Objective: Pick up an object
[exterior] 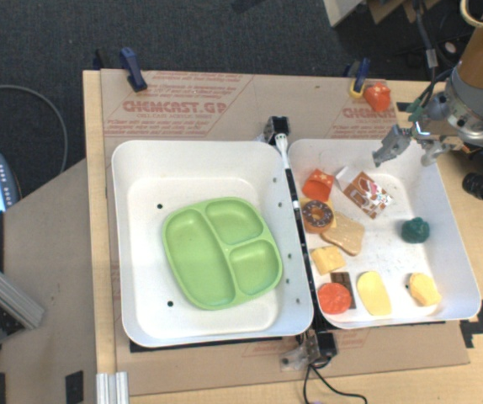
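Observation:
My gripper (411,151) hangs over the far right corner of the right bin (456,251), its two fingers spread apart and open with nothing between them. Just below and left of it lies a red-and-white snack packet (368,194). An orange block (318,184), a chocolate donut (316,215) and a slice of bread (345,235) lie along the bin's left side. A dark green ball (416,230) sits at the right. A cheese cube (327,260), a red round piece (335,298) and two yellow pieces (373,294) (424,289) line the near edge.
The left bin (132,225) holds a green divided plate (222,252). A black divider clamp (277,129) sits between the bins at the far side. An orange object (377,97) rests on the bench behind the right bin, close to the arm.

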### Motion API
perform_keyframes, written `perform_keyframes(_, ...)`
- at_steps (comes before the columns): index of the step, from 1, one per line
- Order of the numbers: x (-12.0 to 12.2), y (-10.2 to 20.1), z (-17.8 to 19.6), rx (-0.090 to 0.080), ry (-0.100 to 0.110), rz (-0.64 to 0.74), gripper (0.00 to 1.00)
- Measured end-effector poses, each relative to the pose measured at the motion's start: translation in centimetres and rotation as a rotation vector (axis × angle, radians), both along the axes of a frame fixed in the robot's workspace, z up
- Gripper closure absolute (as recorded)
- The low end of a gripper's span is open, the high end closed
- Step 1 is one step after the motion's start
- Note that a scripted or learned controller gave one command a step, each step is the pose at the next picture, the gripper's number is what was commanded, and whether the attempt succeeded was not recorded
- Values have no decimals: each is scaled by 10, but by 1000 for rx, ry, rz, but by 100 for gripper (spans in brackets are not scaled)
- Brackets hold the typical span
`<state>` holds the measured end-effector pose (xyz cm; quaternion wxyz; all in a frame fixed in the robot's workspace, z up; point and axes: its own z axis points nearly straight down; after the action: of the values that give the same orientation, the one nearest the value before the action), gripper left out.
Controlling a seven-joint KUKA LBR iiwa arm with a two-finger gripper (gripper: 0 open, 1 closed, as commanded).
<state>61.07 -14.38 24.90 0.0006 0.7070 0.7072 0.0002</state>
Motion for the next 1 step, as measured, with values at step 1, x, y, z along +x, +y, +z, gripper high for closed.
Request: perform_keyframes(1, -19, 25, -140, -7, -24, -1, 0)
